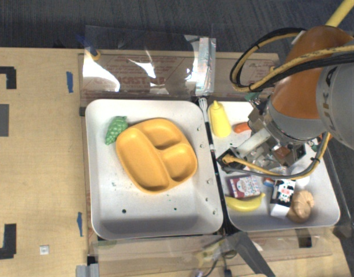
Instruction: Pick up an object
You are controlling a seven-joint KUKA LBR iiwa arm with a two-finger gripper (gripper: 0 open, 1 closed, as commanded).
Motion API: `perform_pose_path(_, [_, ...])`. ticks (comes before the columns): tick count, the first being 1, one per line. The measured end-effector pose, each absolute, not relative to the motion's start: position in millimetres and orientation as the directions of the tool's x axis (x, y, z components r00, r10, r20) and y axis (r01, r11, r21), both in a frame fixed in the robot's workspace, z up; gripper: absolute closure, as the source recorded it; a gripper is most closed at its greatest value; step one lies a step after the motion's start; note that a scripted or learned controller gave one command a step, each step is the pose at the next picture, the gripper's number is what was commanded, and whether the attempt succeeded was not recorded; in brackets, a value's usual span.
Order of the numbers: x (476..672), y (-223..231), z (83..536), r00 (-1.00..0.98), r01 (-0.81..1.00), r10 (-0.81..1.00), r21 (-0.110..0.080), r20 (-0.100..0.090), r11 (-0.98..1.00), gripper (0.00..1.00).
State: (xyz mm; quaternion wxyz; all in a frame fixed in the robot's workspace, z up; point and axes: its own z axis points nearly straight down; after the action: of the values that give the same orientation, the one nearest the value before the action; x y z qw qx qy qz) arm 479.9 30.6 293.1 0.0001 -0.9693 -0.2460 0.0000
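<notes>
Bright, even light; glare on the plastic sheet (143, 68) (upper middle); sharp.

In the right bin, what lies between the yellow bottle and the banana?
In the camera view, a small purple-and-white packet lies between the yellow bottle and the banana, just above the banana; yellow cable also crosses that stretch.

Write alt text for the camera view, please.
A grey-and-orange robot arm reaches down into the right bin over a mustard bottle, banana, card box and potato. The left bin holds a yellow divided plate and green grapes.
</notes>
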Motion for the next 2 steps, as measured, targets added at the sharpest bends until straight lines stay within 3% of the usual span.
perform_pose_path(1, [570.1,17.5,226.3,0.972,0.235,0.235,0.0,-0.003,-0.972,1.0])
perform_pose_path(2, [626.7,49.1,262.0,0.975,0.223,0.223,-0.001,0.002,-0.975,1.0])
